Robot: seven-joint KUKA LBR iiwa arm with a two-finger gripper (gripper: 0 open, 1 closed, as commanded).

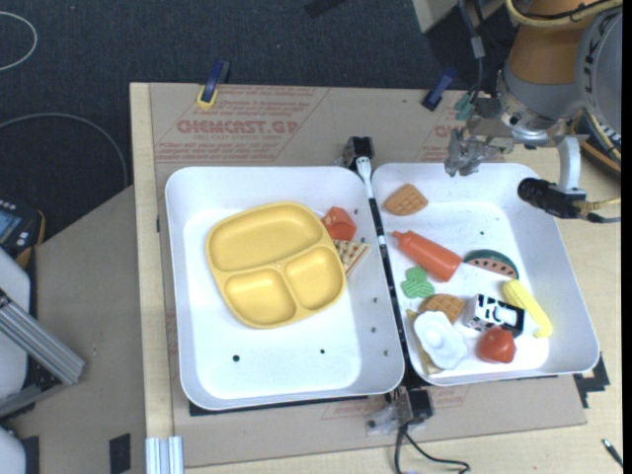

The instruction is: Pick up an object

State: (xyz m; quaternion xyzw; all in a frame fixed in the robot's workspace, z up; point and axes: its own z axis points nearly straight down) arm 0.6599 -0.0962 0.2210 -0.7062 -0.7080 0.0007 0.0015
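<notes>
Diagonally across the right bin [563,265] lies an orange carrot-like toy [428,252], its long axis running from upper left to lower right, the narrow end toward the divider between the bins and the thick, rounded end toward a watermelon slice [491,263]. It is plain orange-red and smooth, lying flat on the bin floor.

Around it sit other toy foods: a waffle-patterned biscuit [405,200] near the bin's far edge, a green piece [418,283] just below the carrot, a round brown cookie [442,307], a white fried egg [439,341], a red piece [497,345], a yellow corn cob [527,307] pointing down to the right, and a black and white item [494,313] between cookie and corn.

The left bin [188,265] holds a yellow divided plate [274,263], with a red piece [339,223] and a waffle wedge [351,255] at its right side.

The tool [464,162] hangs over the far rim of the right bin, well apart from the carrot and touching no toy. Whether it is spread or pressed together I cannot tell; nothing is seen in it.
</notes>
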